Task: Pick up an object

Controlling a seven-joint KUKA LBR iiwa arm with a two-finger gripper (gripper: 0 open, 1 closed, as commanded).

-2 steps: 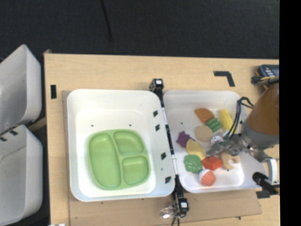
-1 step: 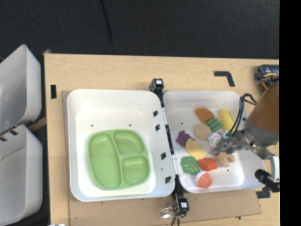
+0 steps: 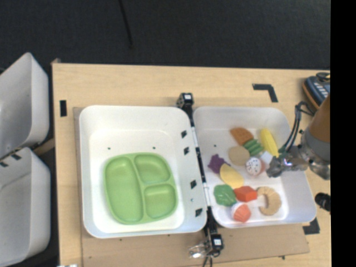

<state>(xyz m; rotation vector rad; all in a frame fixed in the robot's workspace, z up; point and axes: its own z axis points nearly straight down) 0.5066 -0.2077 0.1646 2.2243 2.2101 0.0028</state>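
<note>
At the bottom of the frame, the right bin (image 3: 297,213) of smooth white plastic holds a heap of small glossy toy foods: an orange-red chunk (image 3: 241,212), a tan curled pastry (image 3: 270,200), a green leafy piece (image 3: 224,194) and a yellow lemon shape (image 3: 231,176). Higher up lie a purple cluster (image 3: 216,162), a speckled white ball (image 3: 253,166), a yellow corn cob (image 3: 269,142) and an orange slice (image 3: 241,134). The tool (image 3: 276,168) hangs low at the heap's right edge beside the ball, its opening too blurred to tell; the left bin (image 3: 92,132) carries a matte green divided tray (image 3: 140,187) on the pale wooden bench (image 3: 128,82).

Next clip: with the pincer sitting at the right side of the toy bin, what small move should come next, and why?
Probably a short descent with a slight shift toward the view's left. The pincer sits at the right edge of the toy pile in the right bin, beside the white speckled ball and above the tan ring-shaped piece, with nothing visibly between its fingers. The ball looks like the nearest target.
</note>
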